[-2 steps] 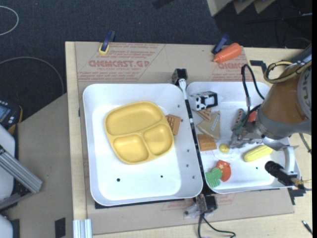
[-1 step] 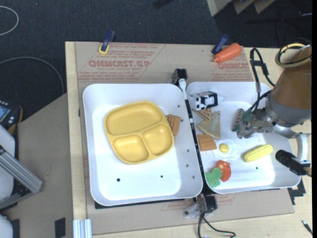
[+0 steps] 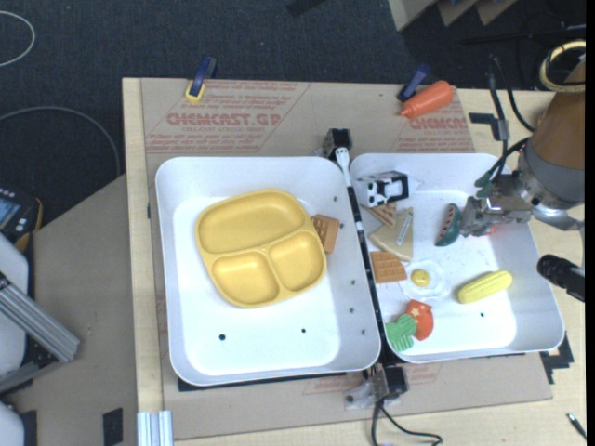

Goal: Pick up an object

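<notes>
While the gripper (image 3: 476, 214) sits low in the right bin (image 3: 544, 328), this reads as the grasp step. Finger opening: cannot tell. Just left of the gripper lies a watermelon slice (image 3: 449, 224), red with green rind, narrow, tilted. Next move: confirm hold, then lift straight.

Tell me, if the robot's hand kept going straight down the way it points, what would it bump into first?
Probably the watermelon slice lying just beneath the hand in the right bin, though depth is hard to judge from above.
</notes>
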Robot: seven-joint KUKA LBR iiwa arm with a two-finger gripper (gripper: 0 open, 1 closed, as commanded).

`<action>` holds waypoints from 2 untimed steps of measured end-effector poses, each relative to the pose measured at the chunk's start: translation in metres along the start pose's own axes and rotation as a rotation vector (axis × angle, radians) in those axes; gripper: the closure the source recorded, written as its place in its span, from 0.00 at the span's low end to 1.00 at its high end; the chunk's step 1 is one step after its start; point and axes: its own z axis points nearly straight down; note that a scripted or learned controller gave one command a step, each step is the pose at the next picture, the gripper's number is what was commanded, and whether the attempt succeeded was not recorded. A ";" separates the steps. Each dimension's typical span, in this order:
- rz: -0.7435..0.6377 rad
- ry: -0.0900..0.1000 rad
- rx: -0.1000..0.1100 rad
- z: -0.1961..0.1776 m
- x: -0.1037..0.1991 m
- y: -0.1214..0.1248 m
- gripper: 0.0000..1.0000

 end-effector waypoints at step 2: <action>-0.004 0.002 0.003 -0.015 0.045 0.022 1.00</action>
